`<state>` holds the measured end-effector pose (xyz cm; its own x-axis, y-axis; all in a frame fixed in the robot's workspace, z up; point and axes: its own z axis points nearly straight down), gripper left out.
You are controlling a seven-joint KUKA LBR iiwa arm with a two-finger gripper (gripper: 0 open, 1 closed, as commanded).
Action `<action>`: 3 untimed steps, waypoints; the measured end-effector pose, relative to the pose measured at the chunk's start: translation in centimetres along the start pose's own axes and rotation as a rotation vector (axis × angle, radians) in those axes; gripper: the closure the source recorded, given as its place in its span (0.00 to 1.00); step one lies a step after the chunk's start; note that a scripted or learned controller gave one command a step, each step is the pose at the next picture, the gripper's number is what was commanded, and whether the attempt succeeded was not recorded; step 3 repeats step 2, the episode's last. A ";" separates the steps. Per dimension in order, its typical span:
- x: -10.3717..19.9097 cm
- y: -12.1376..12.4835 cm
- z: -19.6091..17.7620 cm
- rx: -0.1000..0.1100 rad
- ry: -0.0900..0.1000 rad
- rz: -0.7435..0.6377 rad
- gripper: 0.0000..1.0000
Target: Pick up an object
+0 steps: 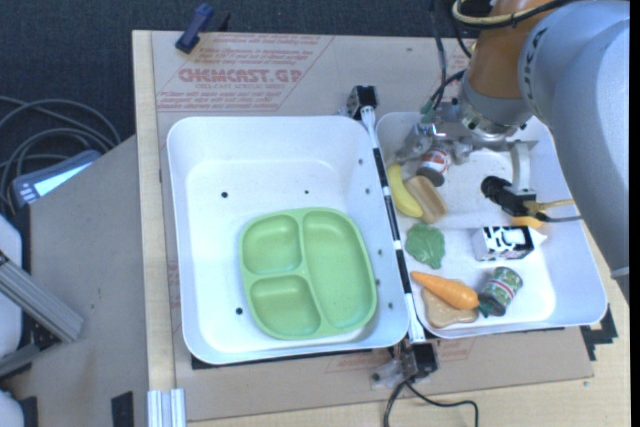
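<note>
Gripper low over the right bin's far-left corner, grasp state indiscernible. Approach step; next, close on the small can.

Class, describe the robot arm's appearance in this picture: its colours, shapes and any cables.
The arm is bulky, rounded and light grey, with an orange band above the wrist. A yellowish cable loops beside the band, with thin dark cables nearby. The gripper is small, metallic and grey.

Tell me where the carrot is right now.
The carrot lies in the right bin, near its front edge, just below the broccoli and left of the small green can.
</note>
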<state>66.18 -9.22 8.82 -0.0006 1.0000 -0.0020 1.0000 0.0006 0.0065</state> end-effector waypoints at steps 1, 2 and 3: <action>0.0 0.0 -0.9 0.001 0.000 0.000 1.00; 6.9 -3.4 -9.8 0.004 0.003 -0.001 1.00; 6.9 -3.4 -9.8 0.004 0.003 -0.001 1.00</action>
